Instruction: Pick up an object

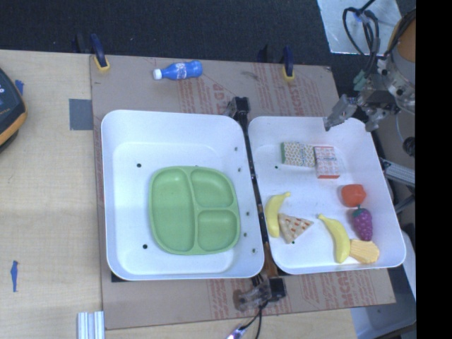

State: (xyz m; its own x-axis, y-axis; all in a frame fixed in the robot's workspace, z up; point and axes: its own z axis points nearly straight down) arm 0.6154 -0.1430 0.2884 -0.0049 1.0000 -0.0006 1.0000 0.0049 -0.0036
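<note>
The right bin (381,171) holds several toy foods: a green-and-white box (296,153), a red-and-white box (325,161), a red tomato (353,194), purple grapes (362,223), two yellow bananas (274,212) (337,237), a triangular sandwich slice (294,227) and a cheese wedge (364,251). My gripper (353,117) hangs over the bin's far right corner, above and to the right of the two boxes. It is open, with nothing between its fingers.
The left bin (127,140) holds a green divided plate (193,209). A small blue bottle (179,70) lies on the cardboard behind the bins. Blue clamps (99,54) grip the far edge. A dark and yellow device (8,108) sits at the far left.
</note>
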